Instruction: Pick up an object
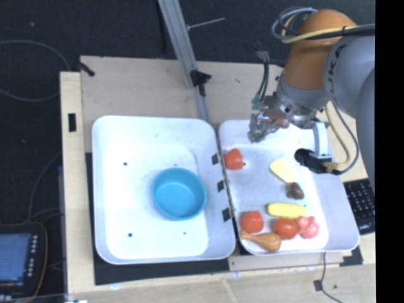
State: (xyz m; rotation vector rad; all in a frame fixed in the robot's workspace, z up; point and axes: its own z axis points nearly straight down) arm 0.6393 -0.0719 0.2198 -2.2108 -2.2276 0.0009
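My gripper (257,133) hangs over the far left part of the right bin (334,232), with nothing visibly between its fingers. A small red-orange fruit (234,160) lies just below and left of it, near the bin's left wall. Farther toward the front lie a pale yellow piece (283,170), a small brown item (295,190), a yellow banana-like piece (286,209), two red tomatoes (252,221) (286,228), a pink item (308,226) and an orange-brown pear shape (265,240).
A blue bowl (179,193) sits in the left bin (113,144). A grey metal rail (181,43) slants down from the top to the gap between the bins. My arm enters from the upper right.
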